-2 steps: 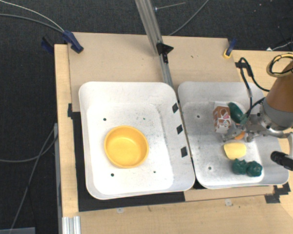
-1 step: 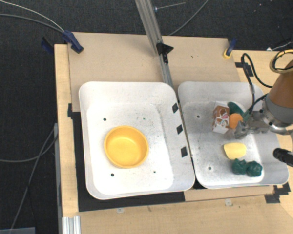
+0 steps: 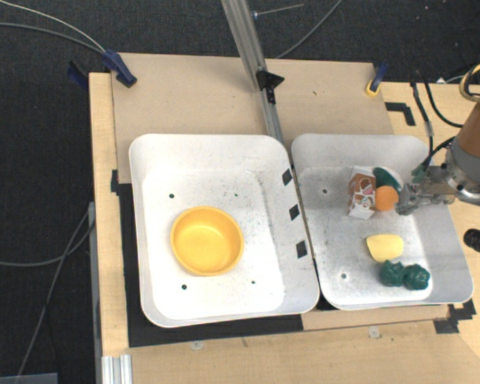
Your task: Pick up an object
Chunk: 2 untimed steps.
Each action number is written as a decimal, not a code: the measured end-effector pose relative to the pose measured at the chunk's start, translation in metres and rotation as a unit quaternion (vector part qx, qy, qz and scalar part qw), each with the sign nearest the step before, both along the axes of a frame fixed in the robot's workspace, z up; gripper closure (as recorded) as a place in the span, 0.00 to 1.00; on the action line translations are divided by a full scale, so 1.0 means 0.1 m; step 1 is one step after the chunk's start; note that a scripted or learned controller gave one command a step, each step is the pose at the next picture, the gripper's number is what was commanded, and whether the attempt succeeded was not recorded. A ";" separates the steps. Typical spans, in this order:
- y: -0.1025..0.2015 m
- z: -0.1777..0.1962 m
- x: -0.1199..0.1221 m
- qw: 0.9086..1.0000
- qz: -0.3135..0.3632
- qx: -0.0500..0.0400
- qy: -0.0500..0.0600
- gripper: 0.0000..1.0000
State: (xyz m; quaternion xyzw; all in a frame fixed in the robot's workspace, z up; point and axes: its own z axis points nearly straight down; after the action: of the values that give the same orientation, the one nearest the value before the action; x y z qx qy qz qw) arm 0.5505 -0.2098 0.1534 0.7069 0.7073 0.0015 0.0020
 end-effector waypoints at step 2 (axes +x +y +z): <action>-0.02 0.91 0.01 1.000 0.001 -0.001 -0.002 1.00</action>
State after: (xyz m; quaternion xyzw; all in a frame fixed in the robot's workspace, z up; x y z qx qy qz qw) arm 0.5520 -0.2123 0.2440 0.7064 0.7078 0.0020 0.0038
